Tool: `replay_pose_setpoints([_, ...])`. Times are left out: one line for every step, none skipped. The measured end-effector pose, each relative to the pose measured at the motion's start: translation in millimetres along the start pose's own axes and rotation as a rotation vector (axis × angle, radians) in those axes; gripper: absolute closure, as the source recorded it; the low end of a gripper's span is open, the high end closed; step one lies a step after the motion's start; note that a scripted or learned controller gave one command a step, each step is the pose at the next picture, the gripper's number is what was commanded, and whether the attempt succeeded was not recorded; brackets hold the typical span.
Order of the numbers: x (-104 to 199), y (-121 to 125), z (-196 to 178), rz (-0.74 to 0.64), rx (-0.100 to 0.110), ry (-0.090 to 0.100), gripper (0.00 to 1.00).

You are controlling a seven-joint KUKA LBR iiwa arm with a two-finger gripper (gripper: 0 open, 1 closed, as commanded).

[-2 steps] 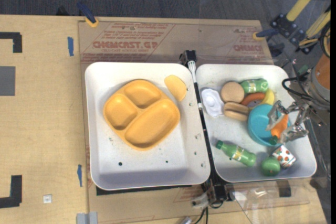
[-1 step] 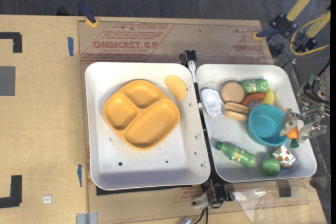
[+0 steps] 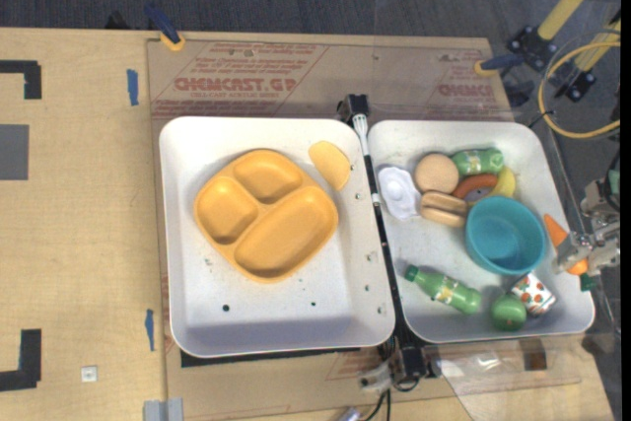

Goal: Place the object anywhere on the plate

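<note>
Left bin point(image 3: 187, 311): orange three-compartment plate point(image 3: 266, 212) sits up and left of centre, nothing lying in its compartments. A small yellow-orange piece point(image 3: 330, 164) lies just off the plate's upper right edge, near the bin's right wall; it appears close to or touching the plate rim, cannot tell which. Right bin point(image 3: 567, 306): teal bowl point(image 3: 505, 234) upright near the right side; a hot dog bun point(image 3: 443, 208) just left of the bowl; a round tan piece point(image 3: 436, 174) above it; a white object point(image 3: 397, 191) by the bin's left wall; a green can point(image 3: 476, 161) lying at the top; a yellow piece point(image 3: 506, 181) beside it; a green bottle point(image 3: 446, 289) lying on its side in the lower half; a green round fruit point(image 3: 509, 313) and a white spotted item point(image 3: 534, 292) at the lower right. Gripper point(image 3: 592, 251) sits at the right bin's right edge, partly cut off; finger state cannot be told, and nothing is seen between the fingers.
</note>
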State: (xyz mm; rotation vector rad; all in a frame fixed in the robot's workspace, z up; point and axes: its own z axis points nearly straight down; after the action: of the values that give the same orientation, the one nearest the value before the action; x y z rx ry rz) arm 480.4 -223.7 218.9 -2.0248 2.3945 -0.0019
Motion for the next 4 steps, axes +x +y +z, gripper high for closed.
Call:
replay_pose_setpoints([-2,-1,-5,-0.175,0.000,-0.001,1.00])
replay_pose_setpoints([-12,1,-2,-0.453,-0.002,-0.003,1.00])
replay_pose_setpoints([-9,0,-12,-0.702,-0.002,-0.003,1.00])
replay_pose_setpoints([-14,-3,-22,-1.247,-0.002,-0.003,1.00])
